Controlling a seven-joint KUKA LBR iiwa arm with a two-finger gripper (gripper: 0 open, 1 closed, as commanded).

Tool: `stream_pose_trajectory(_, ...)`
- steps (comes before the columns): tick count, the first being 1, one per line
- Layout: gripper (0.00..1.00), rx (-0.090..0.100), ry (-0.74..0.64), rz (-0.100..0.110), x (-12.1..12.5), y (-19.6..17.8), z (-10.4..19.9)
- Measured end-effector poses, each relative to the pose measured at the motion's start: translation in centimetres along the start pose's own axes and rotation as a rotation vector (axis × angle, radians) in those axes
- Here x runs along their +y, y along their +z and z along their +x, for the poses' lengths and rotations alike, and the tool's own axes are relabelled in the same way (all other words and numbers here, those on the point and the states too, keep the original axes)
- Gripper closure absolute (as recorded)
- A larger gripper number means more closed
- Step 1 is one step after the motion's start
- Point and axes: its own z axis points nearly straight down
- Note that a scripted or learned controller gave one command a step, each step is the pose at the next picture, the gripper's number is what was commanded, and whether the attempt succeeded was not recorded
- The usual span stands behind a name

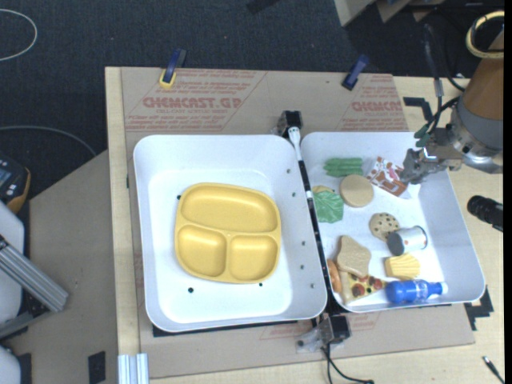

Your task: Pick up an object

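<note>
Pick-up at an early stage, to judge by the layout: claw (422, 166) low over the upper right corner of the right bin (462, 238), at the end of the grey arm (480, 126) entering from the right of the frame, with nothing visibly carried. Open or closed condition of the claw not readable from this slanted overhead angle. Left to do, by this reading: closing on one item and lifting it clear of the bin. Likeliest target, by nearness alone: red-and-white packet (390, 177), lying flat on the bin floor just left of the claw, small, crinkled, glossy, printed in red with white patches; contact between packet and claw impossible to confirm. Other candidates spread across the same bin: green pod (344, 166) at upper left; tan disc (357, 190) just below it, close to the packet; crumpled green leaf (328, 206) against the left wall; cookie (384, 224) and small white cup (410, 237) on its side near the middle; bread slice (353, 254) and yellow chip (402, 266) lower down; blue bottle (414, 292) lying along the bottom edge. Left bin (152, 214) occupied by a yellow divided plate (228, 232), well apart from the claw. Both bins side by side on a brown board (240, 102) clamped to the tabletop.
</note>
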Motion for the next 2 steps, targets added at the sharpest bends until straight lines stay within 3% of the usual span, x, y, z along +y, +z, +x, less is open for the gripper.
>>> stream_pose_trajectory(2,1.0,0.003,-0.005,0.001,6.4,-1.3,8.4)
